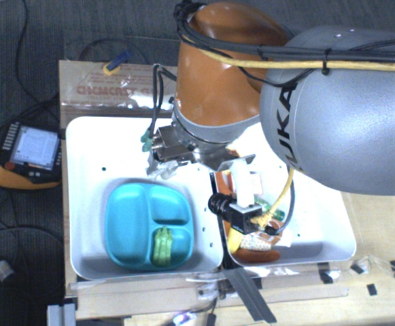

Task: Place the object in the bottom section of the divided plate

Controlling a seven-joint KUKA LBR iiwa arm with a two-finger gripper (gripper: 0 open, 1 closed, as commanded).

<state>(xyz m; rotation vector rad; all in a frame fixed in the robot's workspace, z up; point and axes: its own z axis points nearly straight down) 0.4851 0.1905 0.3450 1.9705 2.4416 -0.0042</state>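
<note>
Grey and orange, the arm (265, 94) bends low over the bins' far edge; whether its gripper (162, 156) is clenched I cannot tell. The green object (162, 244) lies in the blue divided plate's (126, 226) bottom section.

The light is bright and even, and it seems to come from above. The 2 white bins (81, 182) are almost overexposed, with little detail on the walls. The grey arm (340, 114) has a soft glare on its shell. Under it lies a weak shadow. The dark floor (20, 60) looks grainy. Small parts are slightly blurred.
</note>
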